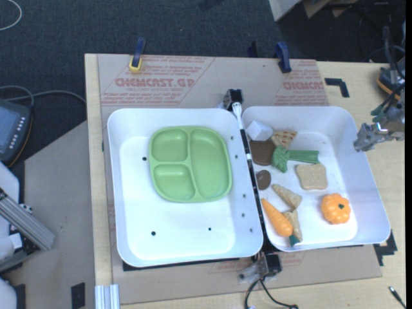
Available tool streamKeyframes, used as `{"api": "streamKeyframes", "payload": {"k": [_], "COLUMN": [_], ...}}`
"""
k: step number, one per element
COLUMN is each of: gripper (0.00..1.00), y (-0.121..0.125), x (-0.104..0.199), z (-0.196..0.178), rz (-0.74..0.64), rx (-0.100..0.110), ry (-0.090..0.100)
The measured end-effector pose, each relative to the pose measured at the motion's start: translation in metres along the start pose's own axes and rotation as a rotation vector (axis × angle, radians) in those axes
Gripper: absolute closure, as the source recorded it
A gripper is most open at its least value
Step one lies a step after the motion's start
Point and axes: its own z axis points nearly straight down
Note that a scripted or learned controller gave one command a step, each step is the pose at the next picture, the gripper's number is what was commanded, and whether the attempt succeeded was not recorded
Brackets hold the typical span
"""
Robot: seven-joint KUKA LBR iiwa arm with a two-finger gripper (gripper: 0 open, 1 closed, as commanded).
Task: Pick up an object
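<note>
Jaw state cannot be read: the gripper (pixel 368 136) sits at the right rim of the right-hand shallow white bin (pixel 370 172), small and partly blurred, and nothing shows between it and the bin floor. No object is held as far as the view shows.

Candidates for the pick all lie to the gripper's left, inside the same bin. Nearest is the round orange toy pumpkin (pixel 335 208), below and a little left. Further left: the tan bread-slice piece (pixel 311 177), then the green broccoli-like toy (pixel 291 157). Beyond those, near the bin's far wall: the orange toy carrot with green tip (pixel 279 219), the brown flat piece (pixel 262 152), the small brown oval (pixel 263 179), the white angular block (pixel 259 131), and tan wedge pieces (pixel 286 198). The pale green plastic divided plate (pixel 191 163) lies well apart, in the left-hand white bin (pixel 129 224).

Risks, judged:
- Gripper is at the rim; a straight descent could strike the bin wall.
- Left-side pieces touch or overlap, so a close there could catch two or wedge one aside.
- Pumpkin is round and may roll or squirt out of a pinch.
- Flat pieces offer little height to grasp.

Count: bins 2; plate 1, three compartments; pumpkin 1; carrot 1; bread slice 1; green toy 1; brown pieces 2; white block 1; tan wedges about 3, exact number unclear.
</note>
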Motion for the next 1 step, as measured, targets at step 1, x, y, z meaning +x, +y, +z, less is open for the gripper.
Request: {"api": "streamKeyframes", "payload": {"k": [1], "gripper": [1.0], "y": [0.0], "x": [0.0429], "z": [0.002], "rz": [-0.004], "rx": [0.007], "ry": [0.005]}}
